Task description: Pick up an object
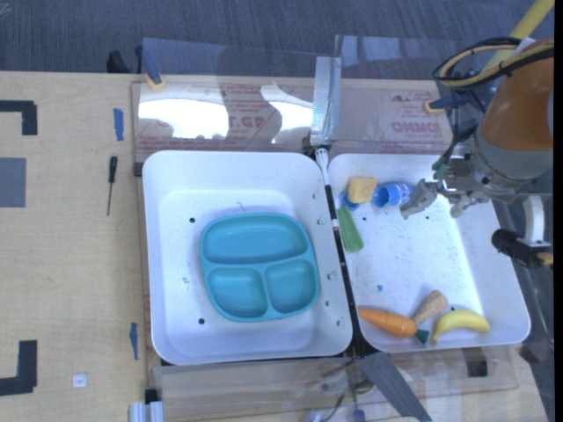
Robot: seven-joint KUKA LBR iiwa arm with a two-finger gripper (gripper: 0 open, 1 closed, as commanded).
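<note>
The right bin (493, 262) holds several items. At its far left lie a yellow block (361, 189) and a blue bottle (390, 194). A green stick-like piece (350, 231) lies by the divider. Near the front are an orange carrot (387, 323), a beige piece (430, 306) and a yellow banana (460, 323). My gripper (439, 202) hangs over the far part of this bin, just right of the blue bottle. It is open, its left finger (417, 200) close beside the bottle, with nothing between the fingers.
The left bin (167, 200) carries a teal divided plate (258, 265). A metal post (325, 104) stands behind the divider between the bins. Yellow and black cables (479, 55) loop above the arm at the far right.
</note>
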